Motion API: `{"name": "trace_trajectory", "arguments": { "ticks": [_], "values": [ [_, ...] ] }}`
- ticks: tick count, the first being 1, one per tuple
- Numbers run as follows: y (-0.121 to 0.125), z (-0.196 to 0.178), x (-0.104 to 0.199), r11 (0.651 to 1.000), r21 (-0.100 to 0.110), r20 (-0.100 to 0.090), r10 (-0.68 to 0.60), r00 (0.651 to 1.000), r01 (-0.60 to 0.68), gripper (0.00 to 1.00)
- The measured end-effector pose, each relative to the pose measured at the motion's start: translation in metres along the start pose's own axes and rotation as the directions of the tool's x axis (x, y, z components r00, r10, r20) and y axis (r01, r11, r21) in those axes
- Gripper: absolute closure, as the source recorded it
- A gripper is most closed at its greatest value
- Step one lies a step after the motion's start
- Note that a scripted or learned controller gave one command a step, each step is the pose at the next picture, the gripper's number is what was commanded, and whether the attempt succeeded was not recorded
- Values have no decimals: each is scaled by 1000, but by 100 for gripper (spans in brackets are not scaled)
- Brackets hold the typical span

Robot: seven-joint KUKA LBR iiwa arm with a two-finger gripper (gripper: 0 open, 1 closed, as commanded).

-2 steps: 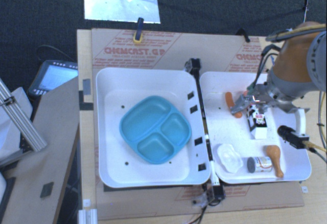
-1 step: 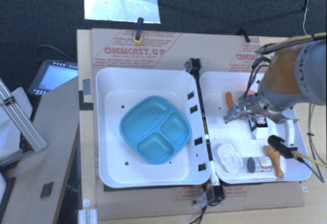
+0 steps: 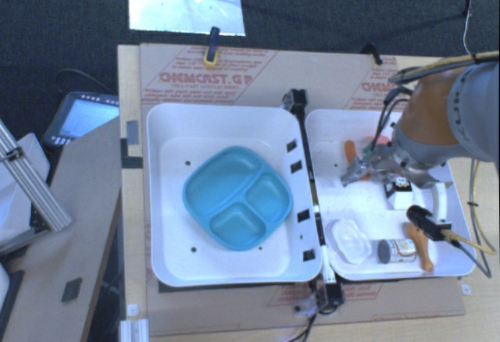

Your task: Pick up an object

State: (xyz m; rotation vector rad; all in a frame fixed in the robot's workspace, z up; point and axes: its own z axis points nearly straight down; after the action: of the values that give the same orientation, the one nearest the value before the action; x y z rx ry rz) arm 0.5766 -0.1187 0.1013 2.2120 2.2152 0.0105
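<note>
While the gripper (image 3: 355,173) is lowered into the right bin (image 3: 328,130), its finger state cannot be told; an orange object (image 3: 350,151) is seen just beside it.

Both bins, left bin (image 3: 168,176) and right bin (image 3: 328,130): white plastic, smooth, slight sheen. Divided plate (image 3: 237,197) in left bin: light blue plastic, smooth, semi-gloss. Clear lidded cup (image 3: 349,240), lower centre of right bin: translucent plastic, glossy. Small jar (image 3: 397,249) beside it: looks like a dark cap w/ paper label (too small to be sure). Bench sheet (image 3: 234,76): tan printed cardboard, matt. Floor (image 3: 62,12), upper left: dark carpet, rough. Arm (image 3: 453,110), right of frame: grey casing, smooth satin; orange band glossy.
</note>
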Motion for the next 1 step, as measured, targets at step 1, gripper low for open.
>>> {"name": "trace_trajectory", "arguments": {
  "ticks": [1],
  "values": [
    [-1, -7, 1, 1000, 4, -1, 0, 1000, 0, 100]
  ]
}}
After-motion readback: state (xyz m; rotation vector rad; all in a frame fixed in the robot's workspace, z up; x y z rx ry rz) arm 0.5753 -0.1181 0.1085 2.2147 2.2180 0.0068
